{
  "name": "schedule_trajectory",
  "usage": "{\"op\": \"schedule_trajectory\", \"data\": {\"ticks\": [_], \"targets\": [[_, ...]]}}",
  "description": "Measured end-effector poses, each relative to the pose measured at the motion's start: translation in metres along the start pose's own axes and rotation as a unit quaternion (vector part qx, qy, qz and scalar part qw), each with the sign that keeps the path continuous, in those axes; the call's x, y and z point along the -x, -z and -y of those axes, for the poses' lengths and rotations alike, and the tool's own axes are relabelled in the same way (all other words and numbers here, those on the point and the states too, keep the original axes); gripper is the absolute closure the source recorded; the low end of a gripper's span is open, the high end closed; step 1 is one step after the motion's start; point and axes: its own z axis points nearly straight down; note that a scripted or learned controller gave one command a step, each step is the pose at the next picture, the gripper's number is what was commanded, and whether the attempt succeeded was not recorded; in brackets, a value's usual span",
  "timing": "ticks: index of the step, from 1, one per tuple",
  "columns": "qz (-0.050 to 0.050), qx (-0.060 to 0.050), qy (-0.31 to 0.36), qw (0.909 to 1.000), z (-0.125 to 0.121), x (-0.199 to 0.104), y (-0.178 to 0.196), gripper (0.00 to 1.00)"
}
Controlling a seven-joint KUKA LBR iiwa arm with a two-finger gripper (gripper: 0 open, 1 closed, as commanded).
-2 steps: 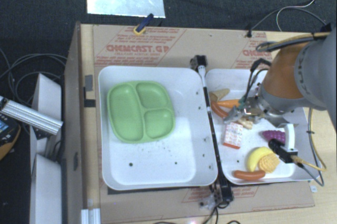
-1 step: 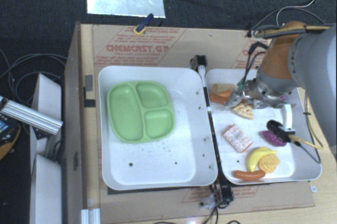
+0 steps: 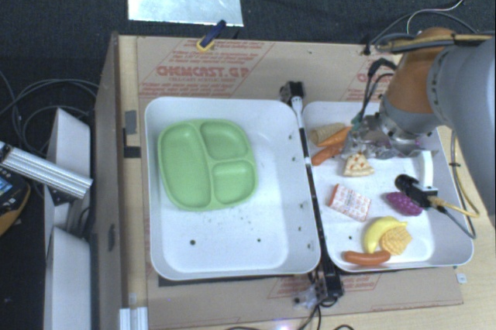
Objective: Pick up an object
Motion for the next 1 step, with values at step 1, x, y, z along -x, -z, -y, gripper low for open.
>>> {"op": "schedule_trajectory", "data": {"ticks": [1], "targets": [[-0.001,0.0,-0.002,1.0,0.0243,-0.0696,0.1161,1.0]]}}
